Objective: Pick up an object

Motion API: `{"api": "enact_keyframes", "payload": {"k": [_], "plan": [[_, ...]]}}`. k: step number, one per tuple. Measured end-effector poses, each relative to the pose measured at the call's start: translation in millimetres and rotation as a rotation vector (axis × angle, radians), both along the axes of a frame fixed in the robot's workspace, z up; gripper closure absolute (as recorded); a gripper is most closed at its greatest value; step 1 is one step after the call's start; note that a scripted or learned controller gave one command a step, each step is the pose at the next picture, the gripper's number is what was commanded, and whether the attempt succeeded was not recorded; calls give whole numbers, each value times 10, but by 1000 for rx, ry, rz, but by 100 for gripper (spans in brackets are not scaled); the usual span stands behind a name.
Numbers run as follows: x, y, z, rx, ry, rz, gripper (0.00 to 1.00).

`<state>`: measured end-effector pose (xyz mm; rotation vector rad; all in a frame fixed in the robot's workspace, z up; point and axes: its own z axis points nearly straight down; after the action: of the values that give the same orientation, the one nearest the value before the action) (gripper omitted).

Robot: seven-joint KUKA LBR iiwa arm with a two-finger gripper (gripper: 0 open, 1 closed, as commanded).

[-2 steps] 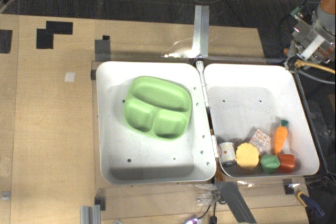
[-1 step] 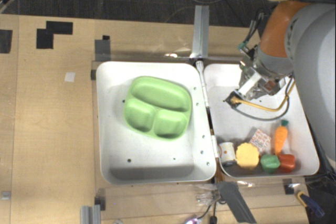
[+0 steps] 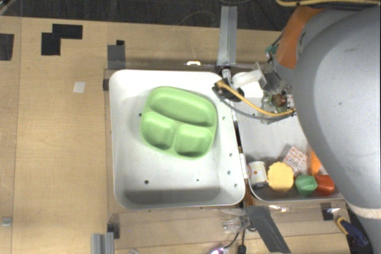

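In the right bin (image 3: 262, 134), several small objects lie along the near edge: a white can (image 3: 257, 172), a yellow lump (image 3: 280, 176), a green piece (image 3: 306, 184), a red-orange piece (image 3: 325, 184) and a patterned packet (image 3: 294, 158). My gripper (image 3: 269, 94) hangs over the far left part of that bin, close to the divider, well away from those objects. Yellow and black cables loop beneath the wrist. The arm's grey body hides the bin's right side.
A green divided plate (image 3: 178, 121) lies in the middle of the left bin (image 3: 128, 146). A metal post (image 3: 228, 33) stands behind the bins at the divider. Wooden bench surface extends to the left.
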<state>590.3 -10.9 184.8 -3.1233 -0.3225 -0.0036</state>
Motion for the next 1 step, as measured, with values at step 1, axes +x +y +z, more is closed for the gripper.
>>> {"api": "enact_keyframes", "payload": {"k": [1], "plan": [[400, 423, 635, 0, 0, 22, 100]]}}
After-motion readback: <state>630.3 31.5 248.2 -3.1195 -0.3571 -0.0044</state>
